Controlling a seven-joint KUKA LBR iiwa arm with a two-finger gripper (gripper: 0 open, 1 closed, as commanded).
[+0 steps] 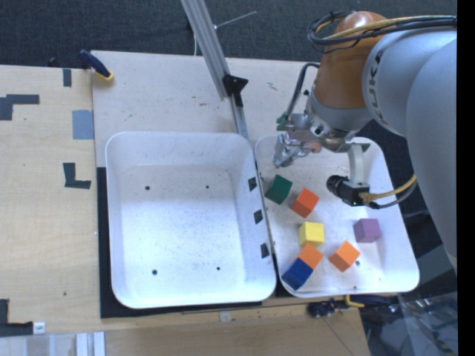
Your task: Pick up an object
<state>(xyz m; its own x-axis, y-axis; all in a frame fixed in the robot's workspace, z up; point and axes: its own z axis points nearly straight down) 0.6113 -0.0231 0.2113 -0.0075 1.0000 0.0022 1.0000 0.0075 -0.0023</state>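
Note:
My gripper (285, 155) hangs over the far left part of the right bin (393, 273), its tip a little above and behind a green cube (279, 190). Nothing shows between its fingers. In the same bin lie an orange-red cube (304, 202), a yellow cube (312, 233), a purple cube (367, 230), an orange cube (344, 256), a second small orange cube (310, 256) and a blue cube (297, 273). The blue and small orange cubes touch each other near the bin's front left.
The left bin (119, 154) sits beside the right one, sharing a raised rim between them. A grey metal bar (211, 43) slants down from the top to the bins' far junction. A black cable fitting (349, 190) hangs over the right bin.

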